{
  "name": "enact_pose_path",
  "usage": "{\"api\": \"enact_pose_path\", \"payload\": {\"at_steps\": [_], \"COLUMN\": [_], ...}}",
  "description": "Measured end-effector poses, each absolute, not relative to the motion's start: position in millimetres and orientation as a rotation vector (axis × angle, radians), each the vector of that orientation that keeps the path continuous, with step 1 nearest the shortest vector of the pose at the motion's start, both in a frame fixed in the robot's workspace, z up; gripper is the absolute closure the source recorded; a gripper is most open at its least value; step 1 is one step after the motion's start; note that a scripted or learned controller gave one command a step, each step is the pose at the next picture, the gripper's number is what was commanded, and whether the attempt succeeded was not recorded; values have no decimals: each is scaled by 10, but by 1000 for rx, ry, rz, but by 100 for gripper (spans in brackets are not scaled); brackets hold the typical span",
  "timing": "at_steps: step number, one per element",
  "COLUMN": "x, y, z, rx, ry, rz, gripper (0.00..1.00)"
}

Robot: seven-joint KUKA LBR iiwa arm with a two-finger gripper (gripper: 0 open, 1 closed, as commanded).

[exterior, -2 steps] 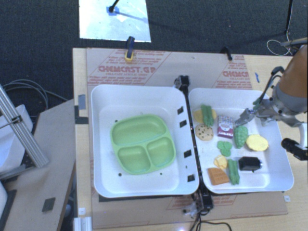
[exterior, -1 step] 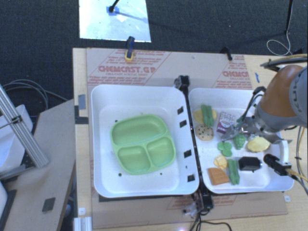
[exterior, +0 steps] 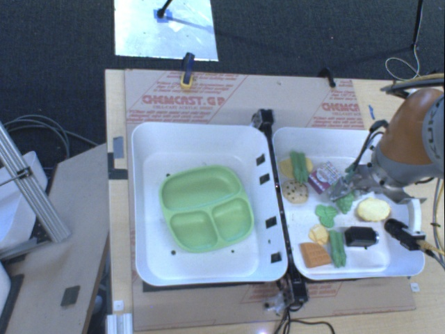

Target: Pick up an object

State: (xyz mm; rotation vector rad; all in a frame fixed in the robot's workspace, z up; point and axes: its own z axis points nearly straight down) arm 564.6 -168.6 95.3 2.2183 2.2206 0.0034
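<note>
Camera view: reaching in from the right, with the gripper [exterior: 345, 190] set low in the right bin [exterior: 348, 134], just above a green leafy piece [exterior: 344, 202] and beside a purple packet [exterior: 322, 178]. Probably aiming at one of the two, given the crowd of toy food within easy reach there. Impossible to tell whether open or closed from this slant; nothing seen held. Well apart in the left bin [exterior: 201, 145], a green divided tray [exterior: 205, 207], untouched

A green divided tray [exterior: 205, 206] lies flat in the left white bin [exterior: 149, 259].
</note>
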Motion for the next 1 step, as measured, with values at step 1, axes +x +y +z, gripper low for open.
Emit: {"api": "enact_pose_path", "payload": {"at_steps": [1], "x": [5817], "y": [-683], "z": [1896], "rx": [2205], "ry": [2231], "rz": [10], "gripper": [100]}}
